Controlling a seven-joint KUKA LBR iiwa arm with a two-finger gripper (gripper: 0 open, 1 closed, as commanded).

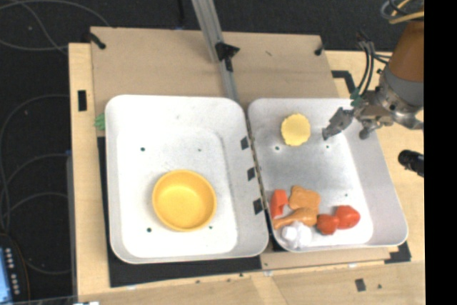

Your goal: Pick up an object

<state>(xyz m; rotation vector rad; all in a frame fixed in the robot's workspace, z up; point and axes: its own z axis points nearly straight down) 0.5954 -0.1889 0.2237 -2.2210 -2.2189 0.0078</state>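
Objects for picking lie in the right bin [371, 175]: one pale yellow disc [295, 129], and a near-corner heap [311, 216] of orange, red and white pieces. We log the gripper [350, 119] above that bin's far right edge, jaws spread apart, holding nothing. Left bin [143, 125]: one yellow bowl [183, 199].

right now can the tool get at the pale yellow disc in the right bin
Probably yes. The tool hangs over the right bin just beside the pale yellow disc, which lies alone on bare floor, apart from the pile of toy food at the near edge.
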